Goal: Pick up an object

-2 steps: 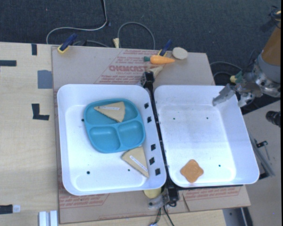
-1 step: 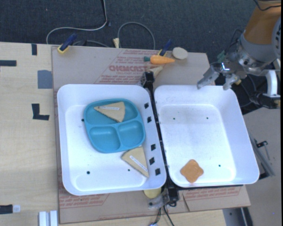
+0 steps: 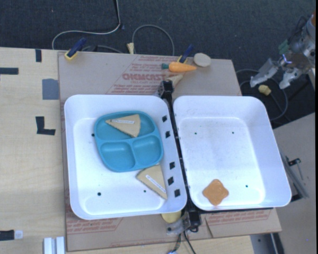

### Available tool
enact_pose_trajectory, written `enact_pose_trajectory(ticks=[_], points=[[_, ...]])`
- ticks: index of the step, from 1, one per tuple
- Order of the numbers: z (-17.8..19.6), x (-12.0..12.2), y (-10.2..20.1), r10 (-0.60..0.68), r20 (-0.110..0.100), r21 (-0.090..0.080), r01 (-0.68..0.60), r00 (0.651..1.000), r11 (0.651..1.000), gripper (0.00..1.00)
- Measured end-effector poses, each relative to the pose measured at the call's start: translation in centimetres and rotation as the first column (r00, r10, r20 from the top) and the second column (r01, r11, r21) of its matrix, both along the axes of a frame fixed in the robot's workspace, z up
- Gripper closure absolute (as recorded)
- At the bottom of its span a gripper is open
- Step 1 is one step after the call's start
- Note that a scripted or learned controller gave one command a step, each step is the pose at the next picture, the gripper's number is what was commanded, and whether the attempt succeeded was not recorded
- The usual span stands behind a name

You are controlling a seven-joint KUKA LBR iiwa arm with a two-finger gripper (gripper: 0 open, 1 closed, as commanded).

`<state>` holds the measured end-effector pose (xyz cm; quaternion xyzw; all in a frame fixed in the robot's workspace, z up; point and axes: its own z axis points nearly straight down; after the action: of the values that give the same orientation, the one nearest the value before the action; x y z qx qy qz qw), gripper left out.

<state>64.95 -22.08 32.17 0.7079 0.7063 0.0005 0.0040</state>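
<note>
Gripper (image 3: 278,74) sits at the upper right, outside both bins, past the far right corner of the right bin (image 3: 265,157) — its two pale fingers (image 3: 261,74) splayed apart, nothing between them. A small yellowish bit (image 3: 264,89) lies just below the fingers on the dark floor, not touching them as far as can be seen.

Right bin: one flat orange-brown cookie-like piece (image 3: 215,192) near the front edge, a little left of centre, lying flat and alone.

Left bin (image 3: 74,157): blue divided plate (image 3: 129,142) sits toward the back, slightly tilted in plan. A tan wedge (image 3: 126,125) with a pale label lies in the plate's large rear compartment. A second tan wedge (image 3: 153,180) lies on the bin floor just beside the plate's front right corner, close to the inner wall between the bins.

Bins touch along their inner walls, with black clips along the seam. Both rest on a brown cardboard sheet (image 3: 122,75) on the bench — at its back edge, an orange carrot-shaped toy (image 3: 181,66) and a round beige disc (image 3: 202,60) lie just beside each other. A yellow clamp (image 3: 71,53) grips the sheet's far left corner
</note>
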Motion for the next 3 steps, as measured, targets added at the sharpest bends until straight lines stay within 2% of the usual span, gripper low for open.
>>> enact_pose_trajectory(ticks=[1, 2, 3], points=[[-9.5, 1.9, 7.4, 0.009, -0.014, 0.008, -0.009, 1.000, 1.000, 0.00], [-2.3, 1.9, -0.7, -0.002, 0.000, -0.001, 0.002, 1.000, 1.000, 0.00], [-3.8, 1.9, 4.5, 0.007, -0.008, 0.006, -0.007, 1.000, 1.000, 0.00]])
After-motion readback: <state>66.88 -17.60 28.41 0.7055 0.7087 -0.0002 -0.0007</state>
